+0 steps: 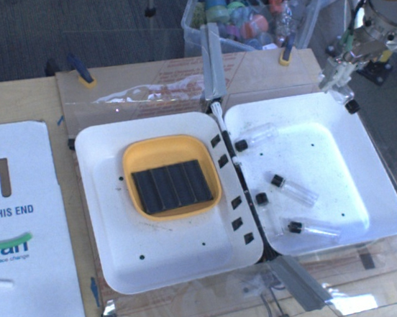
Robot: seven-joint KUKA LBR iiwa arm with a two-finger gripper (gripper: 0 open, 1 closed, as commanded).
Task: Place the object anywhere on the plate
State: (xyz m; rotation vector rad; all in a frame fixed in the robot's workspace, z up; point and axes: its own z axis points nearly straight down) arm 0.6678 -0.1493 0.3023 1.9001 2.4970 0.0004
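Observation:
A yellow plate (137,155) lies in the left bin (117,259). A dark grey ridged slab (172,186) rests flat on the plate's middle. In the right bin (362,190) lie three clear vials with black caps: one near the divider at the back (255,138), one in the middle (294,189) and one at the front (314,230). My gripper (342,92) hangs over the far right corner of the right bin, apart from all the vials, with nothing seen in it.
A small black cap (261,198) lies loose by the divider (232,179), which carries several black clips. A clear tub of coloured toys (250,2) stands behind the bins. A white printed sheet (20,235) covers the bench at left.

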